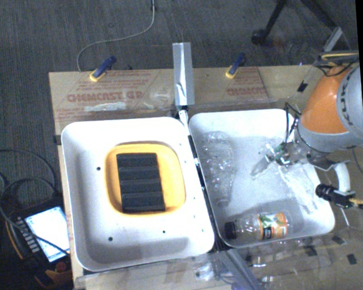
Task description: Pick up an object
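Observation:
The right bin [242, 121] holds a plastic bottle [260, 226] with an orange-and-green label and a dark cap, lying on its side by the front wall. A crumpled clear plastic piece [217, 163] lies along the bin's left side. More clear wrapping [294, 179] sits at the right. My gripper [280, 156] is low over the right half of this bin, its tip at a pale, shiny scrap [262, 163]. In the left bin [89, 242] rests a yellow tray with a black ribbed insert [140, 182].
A metal post [182, 72] stands behind the wall between the two bins. Two blue-and-yellow clamps [102, 68] [236, 65] hold the board at the back. A tablet and cables [44, 230] lie on the floor to the left.

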{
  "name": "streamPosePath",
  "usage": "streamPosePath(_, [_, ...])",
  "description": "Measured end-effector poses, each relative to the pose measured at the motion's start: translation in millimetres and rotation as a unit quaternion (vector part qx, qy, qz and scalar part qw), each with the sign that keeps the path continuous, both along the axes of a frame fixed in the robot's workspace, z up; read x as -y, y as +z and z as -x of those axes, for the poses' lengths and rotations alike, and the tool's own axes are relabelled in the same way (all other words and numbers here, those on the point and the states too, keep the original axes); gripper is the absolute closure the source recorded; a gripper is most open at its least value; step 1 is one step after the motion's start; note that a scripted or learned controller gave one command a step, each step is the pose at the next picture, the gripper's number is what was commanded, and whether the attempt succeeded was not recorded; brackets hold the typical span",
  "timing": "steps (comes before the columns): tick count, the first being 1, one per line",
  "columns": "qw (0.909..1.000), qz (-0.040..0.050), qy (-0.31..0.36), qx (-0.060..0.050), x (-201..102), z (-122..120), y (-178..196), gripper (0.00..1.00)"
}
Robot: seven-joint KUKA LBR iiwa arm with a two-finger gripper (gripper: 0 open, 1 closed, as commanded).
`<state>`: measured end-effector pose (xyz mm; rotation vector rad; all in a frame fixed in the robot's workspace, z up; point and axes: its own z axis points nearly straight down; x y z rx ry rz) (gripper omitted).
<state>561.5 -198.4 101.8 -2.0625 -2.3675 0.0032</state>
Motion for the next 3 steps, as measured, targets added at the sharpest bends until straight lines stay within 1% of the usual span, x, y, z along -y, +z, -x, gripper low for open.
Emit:
streamPosePath(1, [0.9966, -0.0052, -0.082, 0.006, 13.1, -73.1, -9.5, 0.00])
streamPosePath(2, [0.9967, -0.0019, -0.081, 0.007, 14.1, -73.1, 0.2, 1.00])
streamPosePath(3, [0.9967, 0.0012, -0.082, 0.002, -64.6, -107.2, 93.9, 1.00])
